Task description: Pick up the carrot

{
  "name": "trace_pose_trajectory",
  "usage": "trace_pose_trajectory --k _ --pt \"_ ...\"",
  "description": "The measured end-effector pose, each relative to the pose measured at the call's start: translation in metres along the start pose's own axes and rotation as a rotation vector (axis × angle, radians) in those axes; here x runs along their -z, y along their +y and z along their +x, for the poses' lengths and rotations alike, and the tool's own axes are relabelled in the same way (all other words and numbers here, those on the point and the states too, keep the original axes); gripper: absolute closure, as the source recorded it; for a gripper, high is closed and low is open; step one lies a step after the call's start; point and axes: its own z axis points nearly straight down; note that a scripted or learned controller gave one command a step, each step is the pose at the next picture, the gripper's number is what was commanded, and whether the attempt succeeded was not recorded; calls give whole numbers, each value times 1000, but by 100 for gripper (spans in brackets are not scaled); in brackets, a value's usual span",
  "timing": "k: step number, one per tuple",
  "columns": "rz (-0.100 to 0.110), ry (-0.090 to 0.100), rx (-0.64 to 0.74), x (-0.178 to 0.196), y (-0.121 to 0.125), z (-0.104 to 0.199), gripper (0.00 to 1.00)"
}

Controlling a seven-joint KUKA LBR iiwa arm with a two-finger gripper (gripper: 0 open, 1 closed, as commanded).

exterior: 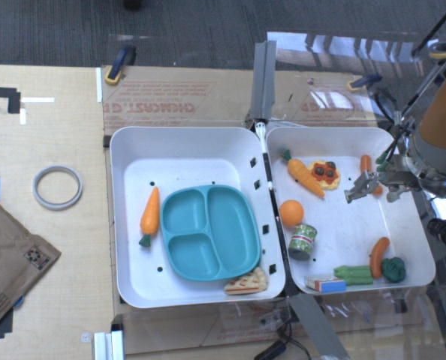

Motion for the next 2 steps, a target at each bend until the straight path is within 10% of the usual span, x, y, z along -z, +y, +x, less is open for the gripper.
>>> trace_pose_trajectory --k 1,2 --pt "-3 -2 188 -4 72 67 0" --pt "-14 -4 341 -99 87 50 0"
